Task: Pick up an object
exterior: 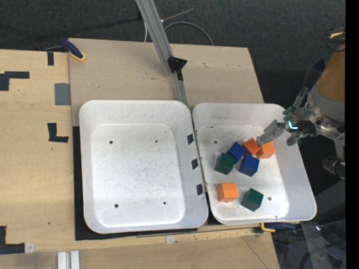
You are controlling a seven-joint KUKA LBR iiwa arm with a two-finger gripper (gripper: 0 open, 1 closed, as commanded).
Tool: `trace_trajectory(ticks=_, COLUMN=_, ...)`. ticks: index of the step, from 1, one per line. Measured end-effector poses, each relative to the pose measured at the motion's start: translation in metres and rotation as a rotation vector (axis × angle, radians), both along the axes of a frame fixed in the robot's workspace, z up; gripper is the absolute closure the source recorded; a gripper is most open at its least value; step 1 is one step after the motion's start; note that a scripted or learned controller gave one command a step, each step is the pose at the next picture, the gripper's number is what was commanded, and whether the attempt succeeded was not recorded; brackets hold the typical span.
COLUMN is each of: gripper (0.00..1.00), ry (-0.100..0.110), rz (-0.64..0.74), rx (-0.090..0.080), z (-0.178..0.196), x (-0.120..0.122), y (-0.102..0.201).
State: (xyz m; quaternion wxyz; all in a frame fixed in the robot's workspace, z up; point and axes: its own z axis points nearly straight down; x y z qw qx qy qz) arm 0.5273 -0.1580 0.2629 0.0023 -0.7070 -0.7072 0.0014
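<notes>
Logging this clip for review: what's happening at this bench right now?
The grey arm reaches in from the right, with its hand low over the right bin, right at the orange cubes on the edge of a cluster of blue and green cubes. Whether it has a grip on anything can't be told. Another orange cube and a green cube sit nearer the front. The left bin sits alongside.

A robotics lab or test cell is suggested. A plywood desk (134, 66) is seen across the middle of the frame, marked with black tape pieces (53, 132) at the left. Two white bins (134, 111) are set side by side on it over a black mat. A metal pole (154, 21) is mounted from the top centre, with a cable (190, 29) looped behind it. Plain coloured blocks (227, 191) are gathered in the right bin, and an industrial arm (331, 94) is seen at the right edge.
</notes>
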Motion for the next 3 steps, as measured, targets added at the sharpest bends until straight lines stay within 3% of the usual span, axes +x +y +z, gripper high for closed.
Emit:
trace_trajectory(ticks=1, gripper=0.0, ry=-0.004, rz=0.001, rx=-0.001, z=0.002, x=0.001, y=0.0)
trace_trajectory(ticks=3, gripper=0.0, ry=0.001, rz=0.001, rx=-0.001, z=-0.095, x=0.006, y=0.01)
